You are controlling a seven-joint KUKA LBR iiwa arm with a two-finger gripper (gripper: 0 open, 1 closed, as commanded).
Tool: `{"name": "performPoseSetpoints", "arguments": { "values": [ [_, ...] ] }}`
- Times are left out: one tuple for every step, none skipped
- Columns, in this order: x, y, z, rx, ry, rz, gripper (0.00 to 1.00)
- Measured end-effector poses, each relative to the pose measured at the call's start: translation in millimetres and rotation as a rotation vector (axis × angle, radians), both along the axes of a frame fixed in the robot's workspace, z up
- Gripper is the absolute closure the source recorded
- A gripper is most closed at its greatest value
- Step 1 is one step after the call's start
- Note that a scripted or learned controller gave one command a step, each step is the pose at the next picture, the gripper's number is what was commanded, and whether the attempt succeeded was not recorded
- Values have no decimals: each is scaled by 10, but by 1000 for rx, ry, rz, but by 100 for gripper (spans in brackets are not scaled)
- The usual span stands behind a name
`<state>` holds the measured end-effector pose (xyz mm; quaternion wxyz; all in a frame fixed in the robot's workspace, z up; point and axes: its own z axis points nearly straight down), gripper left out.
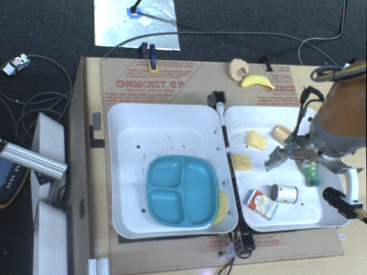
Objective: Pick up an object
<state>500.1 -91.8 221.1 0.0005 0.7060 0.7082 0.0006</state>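
Camera view looks down on the bench (172,76), and we go from left to right. First comes the left bin (132,130), which holds a blue tray (180,191) with a bit of yellow plate (222,207) peeking out from under its right side. Next is the right bin (252,222), with many small things in it: two yellow cheese pieces (256,140), a tan block (281,133), a red and white box (262,204), a small can (285,193) lying on its side with its long way going left to right, and a green bottle (311,173). Past the far edge of the bins, a banana (257,82) lies on the bench. The hand (277,156) is over the right bin, and it looks open with nothing in it. I think the near cheese piece (242,162) is the closest thing to grab; it sits just left of the hand and a little nearer to us. The can is near too.
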Motion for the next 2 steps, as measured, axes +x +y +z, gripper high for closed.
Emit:
{"name": "performPoseSetpoints", "arguments": {
  "values": [
    [254,-373,-70,-1,-1,-2,0],
    [1430,-697,480,-2,-4,1,0]
  ]
}}
